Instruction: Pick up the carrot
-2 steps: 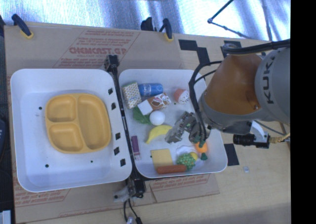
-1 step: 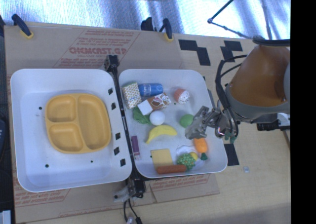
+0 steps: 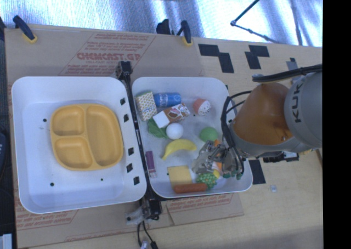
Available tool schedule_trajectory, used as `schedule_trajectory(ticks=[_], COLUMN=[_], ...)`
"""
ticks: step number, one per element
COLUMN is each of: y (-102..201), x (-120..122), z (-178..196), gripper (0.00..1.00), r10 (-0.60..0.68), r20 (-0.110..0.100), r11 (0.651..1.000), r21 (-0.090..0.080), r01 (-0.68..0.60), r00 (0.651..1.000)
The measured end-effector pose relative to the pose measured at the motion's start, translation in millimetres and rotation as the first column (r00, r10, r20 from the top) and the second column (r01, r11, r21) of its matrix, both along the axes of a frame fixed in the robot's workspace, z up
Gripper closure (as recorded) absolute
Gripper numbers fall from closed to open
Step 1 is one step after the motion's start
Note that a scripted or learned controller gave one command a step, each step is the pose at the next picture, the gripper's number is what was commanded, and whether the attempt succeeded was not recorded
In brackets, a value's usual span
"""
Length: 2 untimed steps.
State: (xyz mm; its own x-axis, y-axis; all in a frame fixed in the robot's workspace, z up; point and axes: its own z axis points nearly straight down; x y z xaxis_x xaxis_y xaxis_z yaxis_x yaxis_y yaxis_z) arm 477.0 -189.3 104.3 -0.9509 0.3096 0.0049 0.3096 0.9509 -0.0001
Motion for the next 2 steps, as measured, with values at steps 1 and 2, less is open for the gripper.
schedule_trajectory(ticks=[1, 2], y=[43, 1], x=[58, 2], z=[119, 77], gripper=[1.0, 1.0], r10=[-0.298, -0.161], r20=[0.006, 0.002], r11=[0.955, 0.987], r21=[-0.002, -0.002], r01=[0.298, 0.161], r00=[0.955, 0.987])
